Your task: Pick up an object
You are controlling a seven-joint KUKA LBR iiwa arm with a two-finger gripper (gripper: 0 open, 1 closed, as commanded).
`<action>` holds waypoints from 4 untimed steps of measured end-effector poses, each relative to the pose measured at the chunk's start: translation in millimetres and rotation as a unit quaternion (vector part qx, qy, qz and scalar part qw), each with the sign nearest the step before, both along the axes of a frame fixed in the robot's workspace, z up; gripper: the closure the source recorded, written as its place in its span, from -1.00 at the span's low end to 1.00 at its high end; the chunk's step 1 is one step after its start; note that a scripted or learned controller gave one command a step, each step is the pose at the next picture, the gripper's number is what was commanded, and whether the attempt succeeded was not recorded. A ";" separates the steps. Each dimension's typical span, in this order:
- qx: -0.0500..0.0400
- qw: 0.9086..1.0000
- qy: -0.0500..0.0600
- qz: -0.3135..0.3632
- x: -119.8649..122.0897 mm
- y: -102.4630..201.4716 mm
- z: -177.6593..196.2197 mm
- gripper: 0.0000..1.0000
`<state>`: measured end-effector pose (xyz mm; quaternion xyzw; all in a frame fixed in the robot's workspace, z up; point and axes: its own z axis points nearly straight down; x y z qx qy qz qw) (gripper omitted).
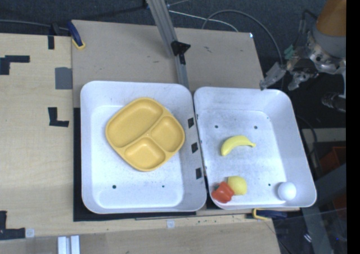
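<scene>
**A:** Looking for the claw (284, 75) first: hanging off the upper right, just past the far right corner of the right bin (297, 129), grey wrist with the orange band above it. Sitting outside the bin's rim, not over anything yet. Honestly can't tell if open or closed from here, too small and dark against the background.

**B:** Agreeing on that. Picking a target then? Guessing the banana (236, 145), lying near the middle of the right bin, well clear of the walls and apart from everything else.

**A:** Yep, looking like the easiest grab. Lying below and to the left of the claw in this view, so needing a move inward over the rim and toward the near side. Long axis running roughly left to right with a slight upward tilt at the right end, curving like a little arch. Probably wanting the closing direction set across that axis.

**B:** Other options looking worse. Yellow lemon-ish thing (238, 185) touching the red-orange piece (223, 192), both crowding the bin's near wall. White ball (287, 191) tucked into the near right corner, likely rolling away.

**A:** And skipping the yellow divided plate (145, 133) in the left bin (93, 151), farthest from the claw and too flat.

**B:** Going with banana, then.
</scene>
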<state>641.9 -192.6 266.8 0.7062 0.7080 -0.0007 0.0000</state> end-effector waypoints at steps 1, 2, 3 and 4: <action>0.000 1.000 0.000 0.000 -0.1 -0.1 0.0 -1.00; 0.000 1.000 0.002 0.000 6.0 -4.3 -47.7 -1.00; 0.000 1.000 0.003 0.000 11.3 -7.2 -94.9 -1.00; 0.000 1.000 0.003 0.000 16.5 -14.0 -149.4 -1.00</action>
